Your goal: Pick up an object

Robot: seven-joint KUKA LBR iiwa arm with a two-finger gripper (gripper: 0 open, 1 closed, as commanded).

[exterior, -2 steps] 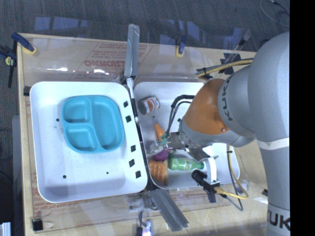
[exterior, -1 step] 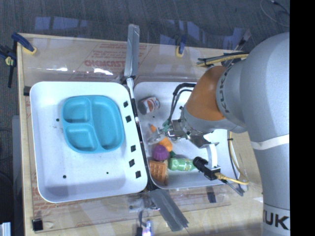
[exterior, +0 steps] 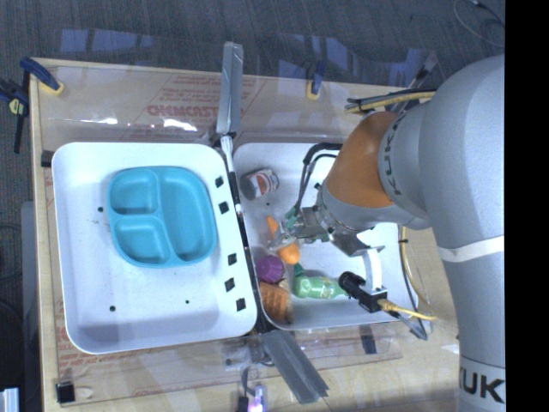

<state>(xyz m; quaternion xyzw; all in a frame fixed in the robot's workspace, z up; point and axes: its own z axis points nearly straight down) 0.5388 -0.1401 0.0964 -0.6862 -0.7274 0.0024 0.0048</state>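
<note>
Dark grey carpet is showing around a wooden bench (exterior: 51, 256) that is carrying two shallow white bins side by side under a clear plastic sheet. Blue clamps (exterior: 41, 74) are gripping the bench edge at the upper left.

Left bin (exterior: 94, 316) is holding a light blue divided plate (exterior: 161, 215), which is lying flat with three compartments facing up, a little toward the bin's upper half.

Right bin (exterior: 274, 157) is holding a cluster of small things. A small can (exterior: 260, 182) is lying on its side near the upper left of this bin, apart from the rest. Lower down, an orange piece (exterior: 289, 253) is sitting just above a purple ball (exterior: 270, 269); a brown bun-like item (exterior: 274, 299) is resting at the lower left corner, and a green bottle (exterior: 317, 287) is lying on its side just right of the purple ball.

Grey arm (exterior: 437, 170) with its orange band is reaching in from the right and bending down over the right bin. Its gripper (exterior: 294, 224) is hanging low over the cluster, just above the orange piece. Whether the pincer is wide or narrow I cannot tell, nor whether it is touching anything.
</note>
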